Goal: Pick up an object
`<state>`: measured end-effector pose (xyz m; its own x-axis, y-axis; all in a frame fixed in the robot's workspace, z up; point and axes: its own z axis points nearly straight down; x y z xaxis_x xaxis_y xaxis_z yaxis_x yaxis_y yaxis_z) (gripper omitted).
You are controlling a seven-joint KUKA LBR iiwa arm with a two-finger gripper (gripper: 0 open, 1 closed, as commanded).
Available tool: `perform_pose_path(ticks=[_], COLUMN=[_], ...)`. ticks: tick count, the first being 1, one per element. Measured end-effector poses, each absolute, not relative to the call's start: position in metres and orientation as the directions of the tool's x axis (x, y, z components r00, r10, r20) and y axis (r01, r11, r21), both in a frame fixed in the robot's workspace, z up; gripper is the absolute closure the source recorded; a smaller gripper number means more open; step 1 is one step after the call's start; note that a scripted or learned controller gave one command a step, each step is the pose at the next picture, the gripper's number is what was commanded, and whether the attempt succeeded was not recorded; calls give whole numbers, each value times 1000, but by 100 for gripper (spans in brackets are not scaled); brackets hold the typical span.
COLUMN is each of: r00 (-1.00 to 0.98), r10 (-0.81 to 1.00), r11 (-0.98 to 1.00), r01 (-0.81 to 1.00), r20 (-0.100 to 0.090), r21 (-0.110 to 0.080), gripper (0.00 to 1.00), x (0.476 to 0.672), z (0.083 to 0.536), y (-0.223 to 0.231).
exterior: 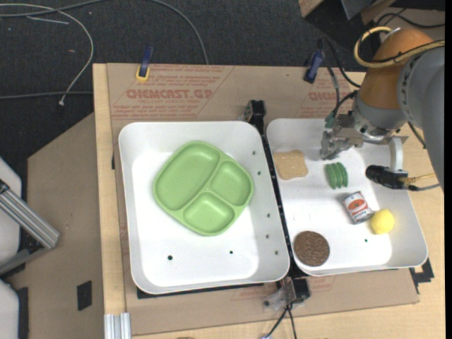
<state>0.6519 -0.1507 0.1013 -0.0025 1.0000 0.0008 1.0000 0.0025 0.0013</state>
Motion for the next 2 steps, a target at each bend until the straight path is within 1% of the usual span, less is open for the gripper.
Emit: perform_pose_path(ticks=[1,2], r00=[1,-1], r10=[1000,1000], r11=[-1,1], r01=[1000,1000], r20=[-2,-2], r21=[6,6], gripper=[100,100], x=[645,654], z=[155,215], y=[-156,-160])
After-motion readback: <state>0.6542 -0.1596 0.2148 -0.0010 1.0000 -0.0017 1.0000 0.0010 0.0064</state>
